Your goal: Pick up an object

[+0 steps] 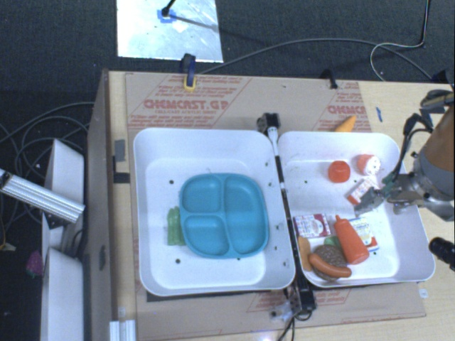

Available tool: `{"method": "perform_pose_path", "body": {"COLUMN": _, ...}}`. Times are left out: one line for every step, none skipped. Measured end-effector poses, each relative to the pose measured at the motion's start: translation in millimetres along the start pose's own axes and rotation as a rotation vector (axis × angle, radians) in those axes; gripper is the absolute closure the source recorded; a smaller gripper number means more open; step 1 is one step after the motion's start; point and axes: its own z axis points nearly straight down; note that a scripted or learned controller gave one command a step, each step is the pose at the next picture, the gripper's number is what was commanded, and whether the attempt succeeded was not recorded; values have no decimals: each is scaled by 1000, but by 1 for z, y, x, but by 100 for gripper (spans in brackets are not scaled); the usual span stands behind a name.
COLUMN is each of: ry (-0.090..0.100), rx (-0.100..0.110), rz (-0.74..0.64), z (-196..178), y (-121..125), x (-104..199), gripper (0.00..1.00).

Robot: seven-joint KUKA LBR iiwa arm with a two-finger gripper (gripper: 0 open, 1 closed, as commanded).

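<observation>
Your claw (366, 201) hung low in the right bin (416, 261), grip unreadable, beside a small red-and-white carton (360, 190) at its eleven o'clock; closing there, you risked nudging it toward the red cup (339, 170).

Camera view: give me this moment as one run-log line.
gripper: over right bin, by small carton | nothing seen held | blue tray: left bin
</observation>
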Motion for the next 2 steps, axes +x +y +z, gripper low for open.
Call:
{"method": "perform_pose_path", "body": {"ry": -4, "rx": -7, "rz": 2, "z": 129, "y": 15, "x": -19, "gripper": 0}}
{"method": "perform_pose_path", "body": {"ry": 0, "rx": -3, "rz": 1, "z": 121, "y": 14, "x": -17, "gripper": 100}}
